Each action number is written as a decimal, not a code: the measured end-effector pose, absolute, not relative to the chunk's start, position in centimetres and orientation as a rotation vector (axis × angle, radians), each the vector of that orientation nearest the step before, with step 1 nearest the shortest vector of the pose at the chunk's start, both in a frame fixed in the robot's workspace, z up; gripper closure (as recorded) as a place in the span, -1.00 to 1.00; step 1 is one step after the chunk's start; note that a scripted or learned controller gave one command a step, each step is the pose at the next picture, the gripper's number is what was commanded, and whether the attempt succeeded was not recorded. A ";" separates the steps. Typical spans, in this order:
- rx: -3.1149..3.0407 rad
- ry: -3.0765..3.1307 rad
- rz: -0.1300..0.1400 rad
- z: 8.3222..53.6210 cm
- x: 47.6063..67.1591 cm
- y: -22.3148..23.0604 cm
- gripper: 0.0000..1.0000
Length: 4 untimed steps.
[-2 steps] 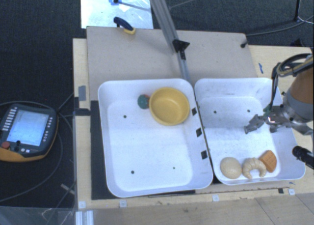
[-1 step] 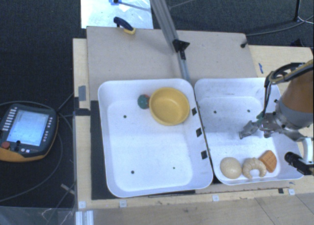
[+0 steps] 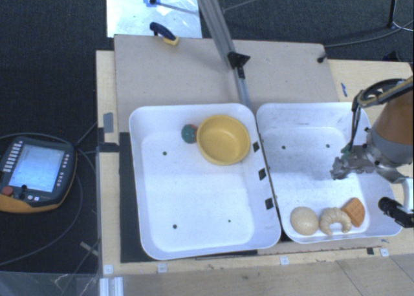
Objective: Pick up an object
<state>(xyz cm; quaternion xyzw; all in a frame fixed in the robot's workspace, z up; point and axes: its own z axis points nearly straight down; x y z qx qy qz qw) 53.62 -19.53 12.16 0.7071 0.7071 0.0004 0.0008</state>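
**Pincer poised in the right bin, above three small food pieces**

The table (image 3: 284,75) carries two shallow white bins side by side. In the right bin (image 3: 304,133) three small things lie in a row along its 6 o'clock wall: a pale round bun (image 3: 304,221), a curved croissant (image 3: 336,220) touching it on the 3 o'clock side, and an orange cracker (image 3: 354,211) just beside the croissant. The arm enters from 3 o'clock, and its pincer (image 3: 343,167) hangs over the bin floor near the 3 o'clock wall, at about 12 o'clock from the croissant and apart from all three pieces. Nothing shows between its fingers; whether they stand wide or narrow cannot be told at this scale. The left bin (image 3: 194,211) holds a yellow bowl (image 3: 223,139) near its 12 o'clock wall, with a small green ball (image 3: 188,134) touching the bowl at 9 o'clock.

The nearest candidates are the three pieces in the row. They look like toy food: probably light, stiff or slightly yielding, with smooth skins that may slip. The bun is rounded and likely to roll out of a shallow grip, so it would be best taken across its widest middle. The croissant offers a narrower waist at the centre of its curve. The cracker lies flat and low, so its edges give little purchase. Crowding against the wall and against each other leaves scant room for a finger on either side.
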 end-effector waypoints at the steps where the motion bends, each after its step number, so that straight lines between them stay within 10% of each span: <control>1: 2.218 2.219 0.004 16.7 54.4 -19.3 1.00; 4: 2.217 2.225 0.002 26.2 54.0 -14.6 1.00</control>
